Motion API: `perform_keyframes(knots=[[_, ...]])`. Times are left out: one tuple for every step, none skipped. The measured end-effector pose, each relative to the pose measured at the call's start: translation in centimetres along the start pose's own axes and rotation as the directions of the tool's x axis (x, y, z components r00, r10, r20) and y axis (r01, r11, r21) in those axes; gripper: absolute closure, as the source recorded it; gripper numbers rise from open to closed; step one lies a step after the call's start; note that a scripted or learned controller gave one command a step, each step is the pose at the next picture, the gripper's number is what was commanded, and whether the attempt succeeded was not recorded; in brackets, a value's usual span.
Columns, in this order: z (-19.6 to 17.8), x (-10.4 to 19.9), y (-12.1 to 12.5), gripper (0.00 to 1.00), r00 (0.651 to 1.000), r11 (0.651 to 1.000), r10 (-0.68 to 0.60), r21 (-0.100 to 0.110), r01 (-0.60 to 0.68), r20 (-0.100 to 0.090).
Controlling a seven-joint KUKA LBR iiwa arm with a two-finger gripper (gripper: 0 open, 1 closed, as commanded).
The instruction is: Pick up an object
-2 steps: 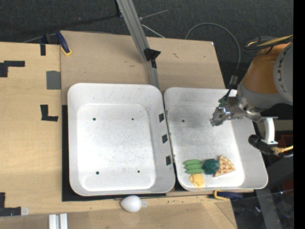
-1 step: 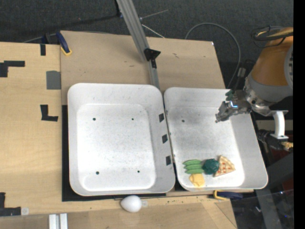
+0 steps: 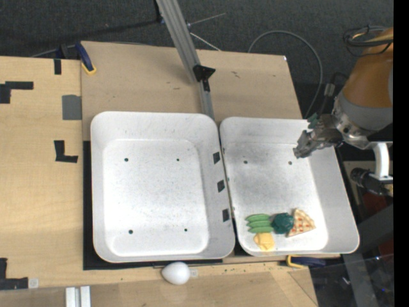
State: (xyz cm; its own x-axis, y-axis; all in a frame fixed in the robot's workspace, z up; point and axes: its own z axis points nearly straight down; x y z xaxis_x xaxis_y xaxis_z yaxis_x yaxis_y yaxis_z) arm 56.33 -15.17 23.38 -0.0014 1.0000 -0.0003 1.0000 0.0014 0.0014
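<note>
White plastic fills the middle of what we see: two shallow bins sit side by side on a pale wooden bench, the left bin (image 3: 153,184) broad and bare, the right bin (image 3: 281,171) holding a small cluster of toy food near its front edge. In that cluster we make out a green pea pod (image 3: 259,220), a dark green broccoli piece (image 3: 282,222) touching it on the right, a yellow corn piece (image 3: 264,240) just below the pod, and a pizza slice (image 3: 301,223) leaning against the broccoli on its right side. All four lie close together, touching or nearly so, at the front of the right bin.

We see the arm (image 3: 367,85) coming in from the right, its orange band above a grey wrist. The gripper (image 3: 303,147) hangs over the far right part of the right bin, near the bin's rim and well apart from the toy food. Its tip is dark and small against the bin, and we cannot tell whether the jaws are released or clenched; nothing is visible between them.

A white egg (image 3: 176,273) rests on the bench in front of the left bin, just outside its front rim. A grey metal pole (image 3: 182,34) slants down from the top of the view toward the gap between the two bins.
</note>
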Motion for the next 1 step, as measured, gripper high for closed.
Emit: perform_keyframes(knots=[[-0.72,5.58,-0.35,1.0,1.0,1.0,-0.005,0.003,0.005,-0.002]])
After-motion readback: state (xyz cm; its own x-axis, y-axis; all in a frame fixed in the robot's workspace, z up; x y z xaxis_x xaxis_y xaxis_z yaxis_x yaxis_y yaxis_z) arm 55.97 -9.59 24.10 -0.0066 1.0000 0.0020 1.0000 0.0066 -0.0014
